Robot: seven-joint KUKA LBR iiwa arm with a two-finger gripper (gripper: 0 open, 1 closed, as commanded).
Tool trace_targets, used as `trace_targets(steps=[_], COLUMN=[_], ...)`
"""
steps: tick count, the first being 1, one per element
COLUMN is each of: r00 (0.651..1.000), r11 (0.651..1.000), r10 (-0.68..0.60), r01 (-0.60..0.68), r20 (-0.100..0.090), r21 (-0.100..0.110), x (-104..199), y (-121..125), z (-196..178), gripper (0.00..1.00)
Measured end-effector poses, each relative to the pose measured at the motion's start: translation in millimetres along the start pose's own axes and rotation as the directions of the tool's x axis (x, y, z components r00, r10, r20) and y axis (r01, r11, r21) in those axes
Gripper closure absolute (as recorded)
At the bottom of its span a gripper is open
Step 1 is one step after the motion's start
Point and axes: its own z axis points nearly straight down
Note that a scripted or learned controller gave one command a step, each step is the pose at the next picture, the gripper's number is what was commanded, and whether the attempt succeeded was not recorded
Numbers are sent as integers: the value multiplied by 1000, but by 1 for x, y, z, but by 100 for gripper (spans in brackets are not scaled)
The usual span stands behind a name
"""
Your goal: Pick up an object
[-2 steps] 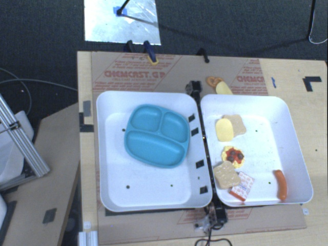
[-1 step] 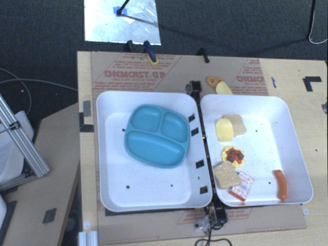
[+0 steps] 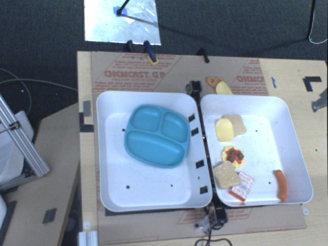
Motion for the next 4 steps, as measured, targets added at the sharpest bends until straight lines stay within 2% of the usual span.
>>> trace_targets(steps=[1, 2, 3, 4], r00=[1000, 1000, 1000, 1000], r11=[1000, 1000, 1000, 1000], r10=[-9, -5, -7, 4], r01=[9, 5, 7, -4], r20=[-3, 0, 1, 0], r21=[-3, -13, -6, 7], x=[82, 96, 95, 38], y=[-14, -29, -28, 36], z=[-16, -121, -126, -54], gripper=[0, 0, 100, 100])
